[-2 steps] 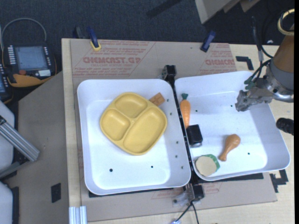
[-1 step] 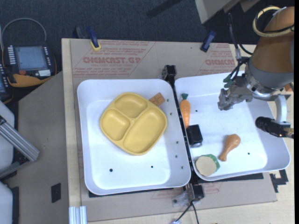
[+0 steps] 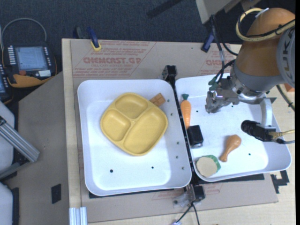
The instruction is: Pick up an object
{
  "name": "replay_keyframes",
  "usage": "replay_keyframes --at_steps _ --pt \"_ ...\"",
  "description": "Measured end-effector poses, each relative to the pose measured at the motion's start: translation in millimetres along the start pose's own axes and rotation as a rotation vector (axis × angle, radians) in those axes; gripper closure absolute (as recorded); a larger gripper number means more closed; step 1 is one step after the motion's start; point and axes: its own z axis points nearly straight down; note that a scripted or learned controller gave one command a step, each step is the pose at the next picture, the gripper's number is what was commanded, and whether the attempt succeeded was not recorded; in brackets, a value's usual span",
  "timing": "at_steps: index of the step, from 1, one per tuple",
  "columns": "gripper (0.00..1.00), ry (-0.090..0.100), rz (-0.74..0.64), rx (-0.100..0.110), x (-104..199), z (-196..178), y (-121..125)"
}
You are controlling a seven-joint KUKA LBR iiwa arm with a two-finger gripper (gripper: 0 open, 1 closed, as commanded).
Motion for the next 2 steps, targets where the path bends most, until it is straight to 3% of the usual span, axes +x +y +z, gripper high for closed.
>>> replay_keyframes --at_steps 1,2 --pt "1.00 0.000 -0.001 0.001 59 0 -11" --pt "1.00 0.000 0.000 0.003 110 16 -5"
